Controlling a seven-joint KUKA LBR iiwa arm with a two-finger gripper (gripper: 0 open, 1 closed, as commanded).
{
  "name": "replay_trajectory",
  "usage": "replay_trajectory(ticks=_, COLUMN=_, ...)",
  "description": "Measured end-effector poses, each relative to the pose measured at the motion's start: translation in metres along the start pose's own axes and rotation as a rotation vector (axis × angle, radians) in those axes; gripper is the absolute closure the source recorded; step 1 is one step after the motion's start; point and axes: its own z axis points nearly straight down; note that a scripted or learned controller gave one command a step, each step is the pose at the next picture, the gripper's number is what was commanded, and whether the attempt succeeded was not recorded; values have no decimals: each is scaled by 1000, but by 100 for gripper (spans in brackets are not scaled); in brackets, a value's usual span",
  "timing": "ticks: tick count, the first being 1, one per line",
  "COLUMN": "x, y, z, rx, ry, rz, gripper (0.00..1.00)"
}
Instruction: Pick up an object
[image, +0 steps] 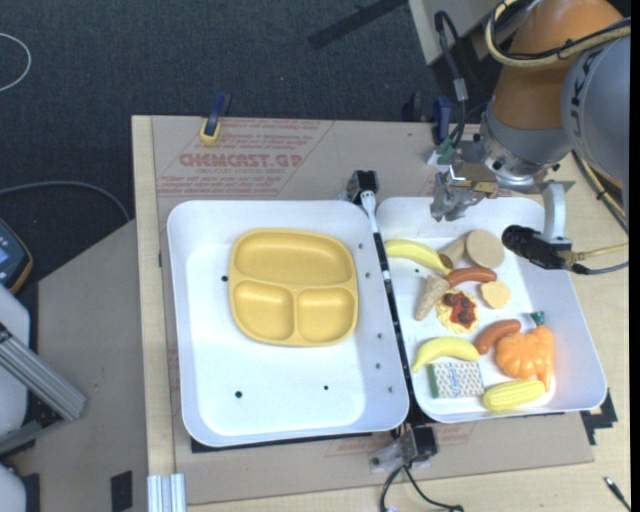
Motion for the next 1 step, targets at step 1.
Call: replay_trajectory(ticks=1, x=5, y=0, z=-1, rx=-1, ry=0, rz=-1, gripper=100)
